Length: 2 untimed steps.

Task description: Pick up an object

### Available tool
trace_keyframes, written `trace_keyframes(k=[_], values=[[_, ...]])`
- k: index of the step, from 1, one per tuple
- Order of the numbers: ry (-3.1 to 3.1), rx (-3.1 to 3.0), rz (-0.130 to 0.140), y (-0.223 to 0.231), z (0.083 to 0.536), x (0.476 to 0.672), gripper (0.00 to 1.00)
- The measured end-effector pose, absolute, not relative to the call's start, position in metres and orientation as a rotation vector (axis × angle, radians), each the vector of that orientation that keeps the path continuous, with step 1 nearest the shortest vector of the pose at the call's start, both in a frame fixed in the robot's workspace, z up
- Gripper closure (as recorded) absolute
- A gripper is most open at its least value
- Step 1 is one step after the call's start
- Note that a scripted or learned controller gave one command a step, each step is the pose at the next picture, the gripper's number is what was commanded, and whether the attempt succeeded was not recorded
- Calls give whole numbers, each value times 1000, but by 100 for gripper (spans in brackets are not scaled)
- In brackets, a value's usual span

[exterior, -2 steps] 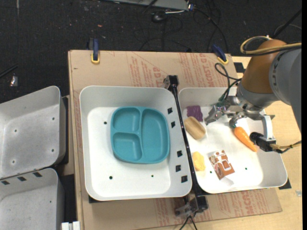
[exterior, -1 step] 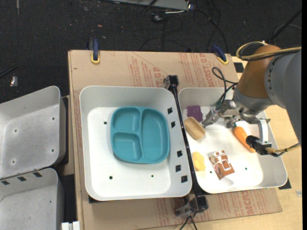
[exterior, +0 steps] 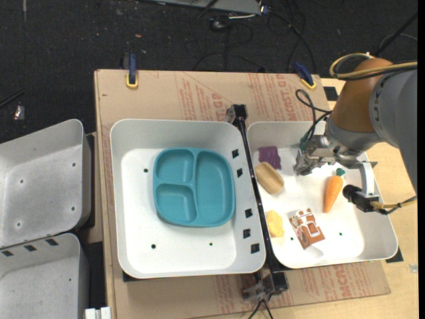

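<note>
Gripper low in right bin, between bread roll and carrot; finger state indeterminable. Nothing visibly grasped. Advice: centre over one object, descend vertically.

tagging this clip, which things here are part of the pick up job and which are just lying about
Part of the job:
tool, over the right bin
carrot
bread roll
purple block
yellow piece
brown and white packet

Just lying about:
teal divided plate in the left bin
blue clamps
cables
</note>
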<state>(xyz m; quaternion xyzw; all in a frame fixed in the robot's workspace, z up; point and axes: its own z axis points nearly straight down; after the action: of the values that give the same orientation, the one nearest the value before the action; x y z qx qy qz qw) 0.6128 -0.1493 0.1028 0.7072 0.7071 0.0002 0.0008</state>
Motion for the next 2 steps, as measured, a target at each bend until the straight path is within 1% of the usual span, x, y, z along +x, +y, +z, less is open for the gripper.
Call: trace_keyframes(k=[1,2], values=[[2219,2215,6,-149,167,613,100],[2220,2216,4,-150,207,614,100]])
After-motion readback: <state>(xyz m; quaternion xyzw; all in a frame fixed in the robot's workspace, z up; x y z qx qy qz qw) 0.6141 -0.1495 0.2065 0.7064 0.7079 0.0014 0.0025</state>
